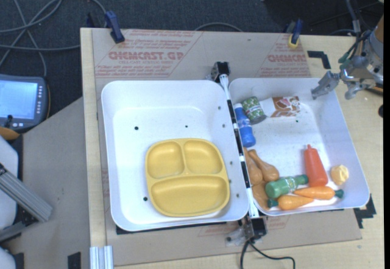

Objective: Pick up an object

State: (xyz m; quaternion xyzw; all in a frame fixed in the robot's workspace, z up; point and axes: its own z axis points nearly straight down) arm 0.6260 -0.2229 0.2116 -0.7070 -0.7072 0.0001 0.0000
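Observation:
The right bin [347, 134] holds several toy items. A green can [253, 109] and a brown-and-white packet [285, 105] lie at its back, with a blue bottle [245, 128] along the left wall. Nearer the front are two brown drumsticks [262, 168], a red bottle [315, 164], a small yellow piece [339, 173], a green bottle [285, 185] and two orange carrots [314, 193]. My gripper [339, 86] hovers over the bin's back right corner, open, with nothing between its fingers. It is well apart from all the items.
The left bin [122, 115] holds a yellow divided plate [186, 176]. A black divider clip [220, 70] sits between the bins at the back. Blue clamps [113, 25] hold the board's back edge. Cables and a tablet [21, 100] lie off the bench to the left.

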